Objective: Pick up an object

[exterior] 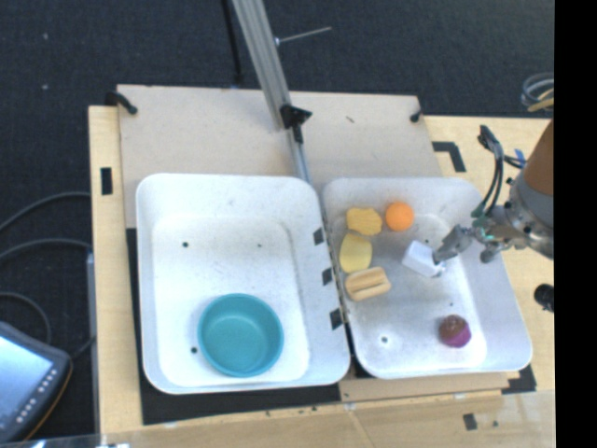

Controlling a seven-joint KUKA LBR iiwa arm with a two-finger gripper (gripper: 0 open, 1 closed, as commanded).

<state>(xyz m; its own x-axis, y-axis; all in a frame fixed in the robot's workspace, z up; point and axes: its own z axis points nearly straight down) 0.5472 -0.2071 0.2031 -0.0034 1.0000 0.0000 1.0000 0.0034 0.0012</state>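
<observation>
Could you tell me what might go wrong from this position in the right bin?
1. The end effector sits at the small white block, which blends into the white bin floor; a grasp may slip or miss.
2. The orange ball lies close by and could roll if nudged.

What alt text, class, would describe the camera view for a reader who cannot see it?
A grey robot arm's gripper reaches into the right bin by a small white object; nearby lie an orange ball, yellow pieces, a tan block and a purple item. The left bin holds a teal bowl.
</observation>
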